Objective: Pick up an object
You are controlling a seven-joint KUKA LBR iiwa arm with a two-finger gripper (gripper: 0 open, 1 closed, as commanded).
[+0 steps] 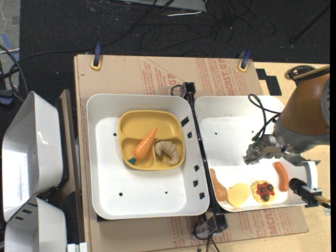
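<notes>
In the left bin (105, 193) a yellow divided plate (128, 121) holds a toy carrot (145, 143) and a pale shrimp (168, 151). The right bin (226, 114) has an orange drumstick-like piece (218, 185), a pale yellow disc (238, 194), a small tart with red berries (263, 190) and a red sausage (282, 175) along its near edge. My gripper (255, 156) hangs over the right bin's middle right, just above and left of the sausage and above the tart. Nothing shows between its fingers.
The grey arm with its orange band (310, 106) covers the right bin's far right side. A black divider (195, 140) runs between the bins. Yellow clamps (96, 62) (243, 63) hold the cardboard base. White containers (31, 140) stand off to the left.
</notes>
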